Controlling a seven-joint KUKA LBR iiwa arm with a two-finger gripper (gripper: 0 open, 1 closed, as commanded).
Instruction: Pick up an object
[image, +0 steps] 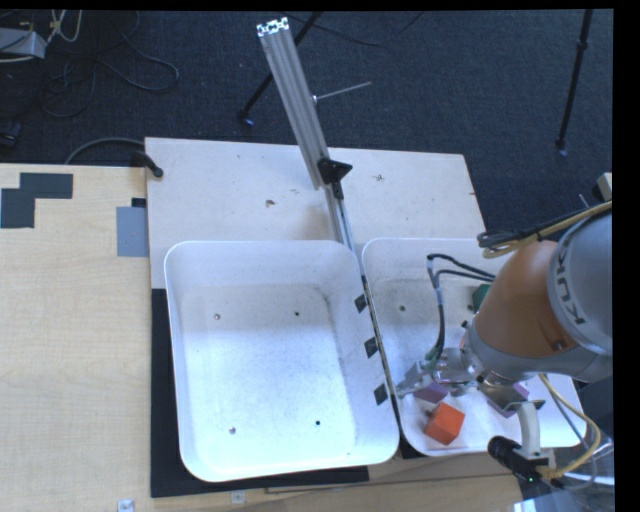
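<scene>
Arm low in the right bin, nothing lifted yet.

You have the arm (545, 300) bent down into the right bin (400, 270) at the lower right of the frame, its gripper (440, 378) close over a purple piece (431, 394), with an orange block (445, 424) just below and a green bit (481, 296) higher up by the wrist. I cannot tell from this slant whether the gripper is parted or closed, and no object shows held, so I judge the pick itself is left to do. The left bin (200, 300) sits beside it on a white board (240, 190), pale wood bench at left, dark carpet and cables across the top.
</scene>
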